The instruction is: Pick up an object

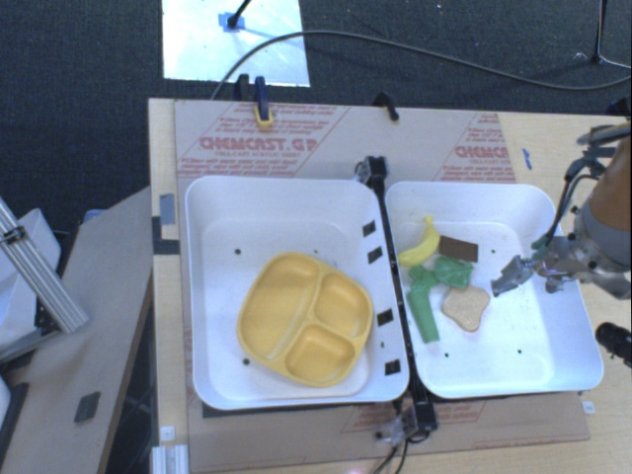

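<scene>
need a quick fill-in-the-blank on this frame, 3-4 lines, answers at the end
1. The yellow divided tray lies in the ____ bin.
2. The banana in the right bin is coloured ____.
3. The brown block lies directly to the ____ of the banana in the camera view.
4. The end effector hangs over the ____ bin, right of the toast slice and the green toy.

Missing words: left; yellow; right; right
</scene>
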Motion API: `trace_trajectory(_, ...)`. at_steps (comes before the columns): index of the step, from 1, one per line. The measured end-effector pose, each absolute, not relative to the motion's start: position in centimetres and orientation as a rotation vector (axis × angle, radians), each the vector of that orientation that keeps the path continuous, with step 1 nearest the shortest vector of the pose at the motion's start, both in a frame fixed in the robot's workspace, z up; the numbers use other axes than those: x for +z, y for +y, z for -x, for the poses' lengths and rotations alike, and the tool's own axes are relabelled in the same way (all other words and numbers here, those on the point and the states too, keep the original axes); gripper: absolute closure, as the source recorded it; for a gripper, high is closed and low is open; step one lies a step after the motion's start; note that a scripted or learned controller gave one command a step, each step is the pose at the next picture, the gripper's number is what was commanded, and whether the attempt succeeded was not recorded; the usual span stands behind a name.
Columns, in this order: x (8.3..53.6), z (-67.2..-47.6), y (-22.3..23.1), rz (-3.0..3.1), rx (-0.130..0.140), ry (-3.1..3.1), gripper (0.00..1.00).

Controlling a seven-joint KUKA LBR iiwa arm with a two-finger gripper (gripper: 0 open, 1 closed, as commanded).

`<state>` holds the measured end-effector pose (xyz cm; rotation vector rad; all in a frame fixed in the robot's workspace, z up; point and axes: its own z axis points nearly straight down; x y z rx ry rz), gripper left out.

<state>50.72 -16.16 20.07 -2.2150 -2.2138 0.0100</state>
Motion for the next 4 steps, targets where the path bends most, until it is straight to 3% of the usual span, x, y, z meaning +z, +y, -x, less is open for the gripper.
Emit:
trace_trajectory(1,20.7,-51.0,-16.1,2.218,-0.001,-2.226,0.0)
trace_trajectory(3,8.7,-51.5,-15.6,2.223,-0.003,-2.223,0.0)
trace_trajectory(4,8.8,-51.7,-15.7,2.223,-0.005,-2.225,0.0)
